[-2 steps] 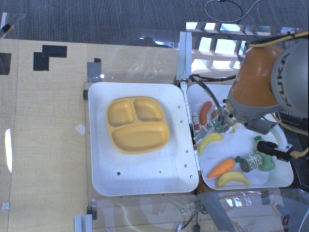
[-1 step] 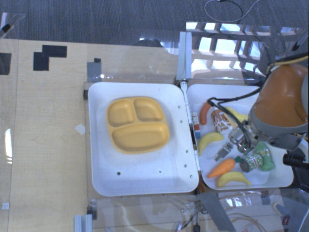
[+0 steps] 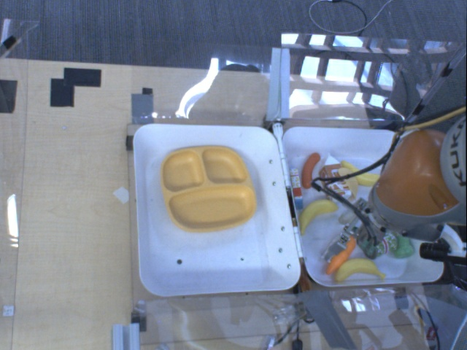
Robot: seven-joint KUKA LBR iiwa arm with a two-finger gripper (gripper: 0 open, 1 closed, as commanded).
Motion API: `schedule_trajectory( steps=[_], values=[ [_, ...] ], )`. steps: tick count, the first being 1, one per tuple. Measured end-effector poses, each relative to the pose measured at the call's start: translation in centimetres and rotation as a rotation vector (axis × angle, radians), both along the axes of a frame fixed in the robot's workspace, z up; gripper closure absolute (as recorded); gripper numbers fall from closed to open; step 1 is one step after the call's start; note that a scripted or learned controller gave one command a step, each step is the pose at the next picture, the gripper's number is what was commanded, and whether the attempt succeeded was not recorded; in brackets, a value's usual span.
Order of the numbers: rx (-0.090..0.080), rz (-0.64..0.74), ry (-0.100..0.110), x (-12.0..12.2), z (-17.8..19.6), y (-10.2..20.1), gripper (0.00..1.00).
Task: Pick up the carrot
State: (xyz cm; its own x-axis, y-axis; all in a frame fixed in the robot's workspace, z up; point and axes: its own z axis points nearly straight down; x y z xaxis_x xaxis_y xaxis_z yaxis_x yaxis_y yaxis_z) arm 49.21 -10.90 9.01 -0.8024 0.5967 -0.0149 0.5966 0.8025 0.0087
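The bench (image 3: pixel 66 217) looks like pale wood with a smooth, faintly sheened face under clear glossy sheeting. Left of the carrot (image 3: pixel 341 255), the left bin (image 3: pixel 219 275) is white plastic, smooth with a soft gloss, and the divided tray (image 3: pixel 209 187) in it is matt yellow plastic. The right bin (image 3: pixel 408 274) around the carrot is the same white plastic. The carrot looks like smooth orange plastic, as do the glossy yellow bananas (image 3: pixel 359 270) beside it. The claw (image 3: pixel 359 235) above the carrot shows bare grey metal. Beyond the bins, the floor (image 3: pixel 182 20) is rough dark carpet.
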Motion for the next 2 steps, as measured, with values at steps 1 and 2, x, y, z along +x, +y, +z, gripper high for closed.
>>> schedule_trajectory(
  steps=[1,2],
  values=[
    [0.001,0.000,-0.008,0.3,1.2,0.1,1.00],
    [0.005,-0.327,0.010,7.7,9.6,4.2,1.00]
  ],
)
